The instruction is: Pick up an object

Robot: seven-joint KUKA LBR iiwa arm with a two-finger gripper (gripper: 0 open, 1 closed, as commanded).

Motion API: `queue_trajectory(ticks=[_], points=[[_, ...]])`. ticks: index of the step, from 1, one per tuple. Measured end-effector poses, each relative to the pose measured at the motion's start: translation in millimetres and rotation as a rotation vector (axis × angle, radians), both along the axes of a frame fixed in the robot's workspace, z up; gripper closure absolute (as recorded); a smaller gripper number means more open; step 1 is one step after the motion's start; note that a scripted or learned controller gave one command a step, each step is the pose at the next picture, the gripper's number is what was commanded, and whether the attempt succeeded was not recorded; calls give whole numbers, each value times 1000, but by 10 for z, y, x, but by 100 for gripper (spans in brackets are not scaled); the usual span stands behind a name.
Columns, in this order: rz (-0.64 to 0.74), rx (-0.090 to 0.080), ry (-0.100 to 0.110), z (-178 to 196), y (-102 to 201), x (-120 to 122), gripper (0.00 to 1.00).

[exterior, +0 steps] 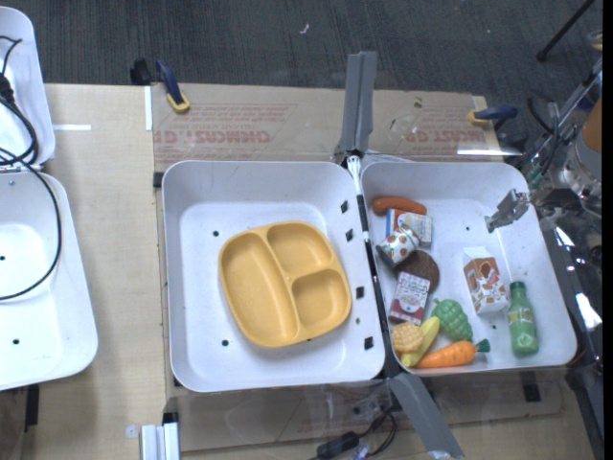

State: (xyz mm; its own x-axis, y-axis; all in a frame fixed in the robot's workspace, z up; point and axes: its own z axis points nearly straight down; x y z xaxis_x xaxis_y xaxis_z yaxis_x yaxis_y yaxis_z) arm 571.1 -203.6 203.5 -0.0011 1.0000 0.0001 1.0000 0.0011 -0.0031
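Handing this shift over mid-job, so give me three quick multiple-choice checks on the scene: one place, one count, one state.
1. Where does the yellow plastic divided tray lie?
A. left white bin
B. right white bin
C. bare bench

2. How many compartments has it?
A. two
B. three
C. five

3. How is the small green plastic bottle placed?
A. standing on the tray
B. held in the pincer
C. lying in the right bin

Answers: 1 A, it lies on the floor of the left white bin. 2 B, ridges split it into three. 3 C, it lies flat near the right white bin's right wall, untouched.

Yellow tray [283,284] smooth matt plastic; white bins [182,257] glossy plastic; bench [115,161] pale wood; green bottle [522,320] shiny.
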Motion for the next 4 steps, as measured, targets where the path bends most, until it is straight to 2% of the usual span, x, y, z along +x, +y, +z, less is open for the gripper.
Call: queue_trajectory(ticks=[1,2,3,4], points=[[27,-1,-3,408,259,-65,0],[202,3,-1,-774,-170,-469,0],[44,-1,-3,-397,199,-99,0],[101,12,-3,-1106,-102,-337,0]])
